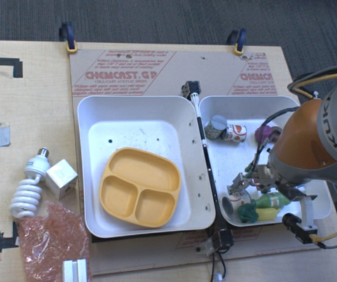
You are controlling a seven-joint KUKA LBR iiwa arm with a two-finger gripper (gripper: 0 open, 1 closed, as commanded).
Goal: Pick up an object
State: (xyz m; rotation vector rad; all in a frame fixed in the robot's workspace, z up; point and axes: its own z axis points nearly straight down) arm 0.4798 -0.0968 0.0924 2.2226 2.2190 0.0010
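Camera view: hand point(241, 188) low in the right bin point(309, 106) over crowded green toys point(262, 207) — grip state unclear; it could snag two or slip off.

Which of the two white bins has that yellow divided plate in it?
The left bin, farther from the arm, holds the yellow plate. The right bin holds small mixed items instead, such as a can.

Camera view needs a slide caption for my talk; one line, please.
Gripper low in the right bin among small items; yellow divided tray in the left bin.
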